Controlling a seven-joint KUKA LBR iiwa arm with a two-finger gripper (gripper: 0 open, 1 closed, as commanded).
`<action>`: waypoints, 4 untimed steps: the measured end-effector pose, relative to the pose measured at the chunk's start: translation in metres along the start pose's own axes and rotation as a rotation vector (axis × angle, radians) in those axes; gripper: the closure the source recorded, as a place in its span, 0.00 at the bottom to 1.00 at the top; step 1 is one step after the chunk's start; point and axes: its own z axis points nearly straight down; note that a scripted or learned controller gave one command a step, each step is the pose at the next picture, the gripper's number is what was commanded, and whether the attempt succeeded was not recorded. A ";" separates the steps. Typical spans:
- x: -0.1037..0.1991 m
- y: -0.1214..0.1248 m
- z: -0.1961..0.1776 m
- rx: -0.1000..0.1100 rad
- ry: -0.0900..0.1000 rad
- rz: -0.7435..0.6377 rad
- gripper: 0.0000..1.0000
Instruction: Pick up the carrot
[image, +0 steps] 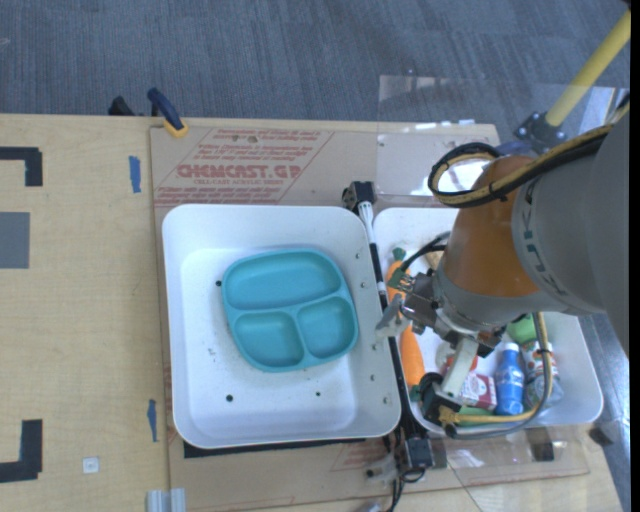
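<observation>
Gripper state first: your two-finger gripper (440, 345) sits under the grey arm's wrist in the right bin, and you cannot tell from this view how it is set; the wrist and cables hide the working end.

Going left to right: the shallow white left bin (190, 330) carries a teal three-compartment plastic tray (289, 308); just past the divider, the shallow white right bin (590, 390) holds the slim orange carrot (410, 357), lying lengthwise along that bin's left wall, its lower end near a red-and-white packet (478, 390) and a blue bottle (509, 378).

Judge the carrot as light, stiff and smooth, likely a toy, so it may roll or slip; you would do best to pinch it across the middle of its width, fingers square to its long axis.

Your arm (560, 240) reaches in from the right, orange band (490, 235) above the wrist, the wrist pointing down and hovering just beside the carrot's upper half.
</observation>
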 end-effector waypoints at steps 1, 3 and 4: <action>0.043 -0.010 0.083 -0.063 -0.018 0.182 0.00; 0.012 0.049 0.001 0.005 -0.005 0.760 0.00; -0.049 0.024 0.000 0.000 -0.002 0.814 0.00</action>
